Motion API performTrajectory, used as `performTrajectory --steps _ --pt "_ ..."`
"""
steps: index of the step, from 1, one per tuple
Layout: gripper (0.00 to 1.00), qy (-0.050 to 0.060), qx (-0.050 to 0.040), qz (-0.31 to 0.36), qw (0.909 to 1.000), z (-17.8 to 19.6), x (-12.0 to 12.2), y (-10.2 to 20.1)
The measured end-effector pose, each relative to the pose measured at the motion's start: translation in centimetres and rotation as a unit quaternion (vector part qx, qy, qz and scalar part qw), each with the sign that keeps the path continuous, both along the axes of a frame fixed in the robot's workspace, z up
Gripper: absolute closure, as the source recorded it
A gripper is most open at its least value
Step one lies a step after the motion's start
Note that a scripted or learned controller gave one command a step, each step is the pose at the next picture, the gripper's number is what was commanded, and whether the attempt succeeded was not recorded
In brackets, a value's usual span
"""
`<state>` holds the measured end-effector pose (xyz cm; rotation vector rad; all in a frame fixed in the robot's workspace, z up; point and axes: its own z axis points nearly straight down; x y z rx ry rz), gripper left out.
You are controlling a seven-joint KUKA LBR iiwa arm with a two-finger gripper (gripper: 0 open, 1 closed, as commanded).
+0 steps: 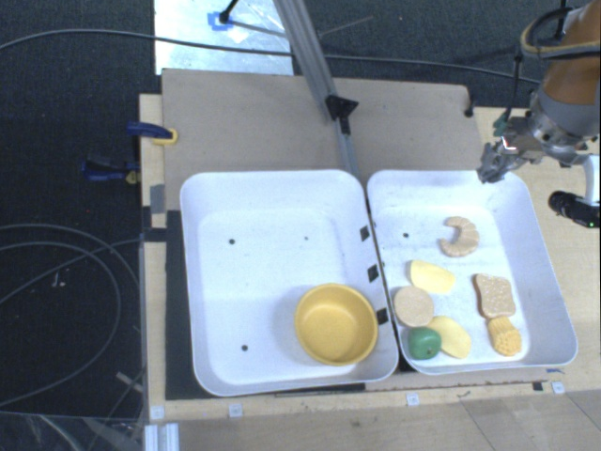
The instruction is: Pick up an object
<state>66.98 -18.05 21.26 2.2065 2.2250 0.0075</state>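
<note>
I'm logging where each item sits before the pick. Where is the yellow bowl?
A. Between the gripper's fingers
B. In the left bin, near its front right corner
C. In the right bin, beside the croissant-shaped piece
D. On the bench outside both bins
B: the yellow bowl sits on the floor of the left bin, near its front right corner, far from the gripper over the right bin's far edge.

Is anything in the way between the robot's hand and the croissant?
Nothing visible is. The hand hangs over the far right corner of the right bin, and the croissant lies apart from the other food, with only bare white bin floor between them.
</note>
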Motion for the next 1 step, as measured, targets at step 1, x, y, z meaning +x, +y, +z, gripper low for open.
performTrajectory --steps 1 --pt "1.00 0.001 0.0002 0.000 1.0000 4.18 0.15 -0.01"
